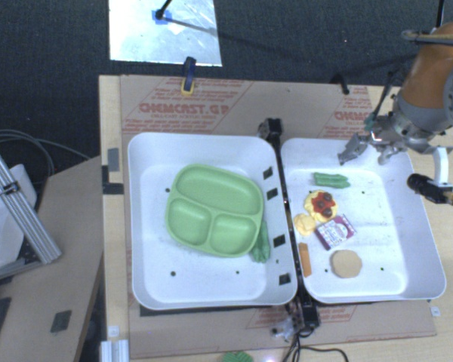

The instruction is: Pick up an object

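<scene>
My gripper [368,154] hangs over the far edge of the right bin [408,277], with its fingers spread open and nothing between them. Just in front of it and to the left lies a green pea pod [331,179]. Nearer the front are a yellow and red toy food [322,202], a small yellow piece [305,224], a purple and white packet [335,231], a tan round biscuit [346,263] and an orange stick [304,259] by the bin's left wall.
The left bin [158,277] holds a green divided plate [214,210] with a small green item [262,244] at its right edge. Black clips [278,240] line the wall between the bins. A metal frame [19,217] stands at the far left.
</scene>
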Controlling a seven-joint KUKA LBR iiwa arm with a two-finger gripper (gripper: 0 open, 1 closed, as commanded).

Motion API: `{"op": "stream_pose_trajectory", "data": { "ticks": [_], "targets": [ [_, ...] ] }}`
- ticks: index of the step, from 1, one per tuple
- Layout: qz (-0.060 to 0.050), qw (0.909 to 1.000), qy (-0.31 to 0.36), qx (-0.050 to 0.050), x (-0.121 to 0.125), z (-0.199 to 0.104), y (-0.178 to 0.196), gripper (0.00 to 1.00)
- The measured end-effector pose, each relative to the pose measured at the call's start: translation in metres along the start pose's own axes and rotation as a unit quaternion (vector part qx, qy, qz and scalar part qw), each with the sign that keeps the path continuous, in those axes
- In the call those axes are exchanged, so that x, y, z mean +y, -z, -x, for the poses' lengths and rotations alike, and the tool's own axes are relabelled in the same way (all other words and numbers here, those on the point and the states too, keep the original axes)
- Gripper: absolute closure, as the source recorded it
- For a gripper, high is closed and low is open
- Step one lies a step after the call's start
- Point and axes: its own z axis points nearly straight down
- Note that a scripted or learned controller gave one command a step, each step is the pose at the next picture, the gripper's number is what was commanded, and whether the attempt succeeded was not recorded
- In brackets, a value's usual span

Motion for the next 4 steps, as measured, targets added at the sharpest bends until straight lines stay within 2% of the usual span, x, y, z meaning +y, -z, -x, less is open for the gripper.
{"op": "stream_pose_trajectory", "data": {
  "ticks": [1,2,3,4],
  "targets": [
    [0.0,1.0,0.0,0.0,0.0,0.0,0.0,0.0],
    [0.002,1.0,-0.002,0.0,0.003,0.006,-0.079,0.0],
    [0.006,1.0,-0.001,0.0,0.006,0.006,-0.064,1.0],
    [0.006,1.0,-0.001,0.0,0.006,0.006,-0.063,0.0]
  ]
}}
